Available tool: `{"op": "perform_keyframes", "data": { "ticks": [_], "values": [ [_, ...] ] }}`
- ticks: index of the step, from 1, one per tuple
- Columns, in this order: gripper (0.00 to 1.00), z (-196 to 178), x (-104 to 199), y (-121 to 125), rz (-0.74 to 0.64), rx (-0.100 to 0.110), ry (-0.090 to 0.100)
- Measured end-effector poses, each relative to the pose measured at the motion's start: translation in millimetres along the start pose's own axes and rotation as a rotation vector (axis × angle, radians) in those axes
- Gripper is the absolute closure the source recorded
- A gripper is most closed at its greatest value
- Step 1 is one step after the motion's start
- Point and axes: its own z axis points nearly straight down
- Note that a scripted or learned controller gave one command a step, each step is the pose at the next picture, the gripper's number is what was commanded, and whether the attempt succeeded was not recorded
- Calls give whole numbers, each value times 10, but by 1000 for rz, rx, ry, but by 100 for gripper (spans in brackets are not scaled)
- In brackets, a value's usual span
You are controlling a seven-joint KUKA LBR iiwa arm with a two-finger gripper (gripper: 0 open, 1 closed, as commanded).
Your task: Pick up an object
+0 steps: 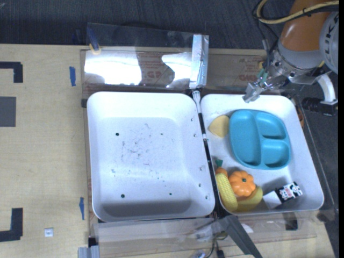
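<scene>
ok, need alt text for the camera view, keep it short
Two white bins sit side by side on a bench; the right bin holds a blue divided plate, a toy pumpkin, a corn cob, a yellow piece and a small black-and-white item. The gripper hangs over that bin's far rim. The left bin is beside it.

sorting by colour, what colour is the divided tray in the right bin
Light blue. The divided tray shows plainly in the camera view, lying in the right bin.
</scene>
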Motion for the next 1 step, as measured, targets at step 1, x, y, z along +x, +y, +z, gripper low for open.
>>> {"op": "perform_keyframes", "data": {
  "ticks": [1],
  "values": [
    [100, 100, -545, -244, 68, -1, -4]
  ]
}}
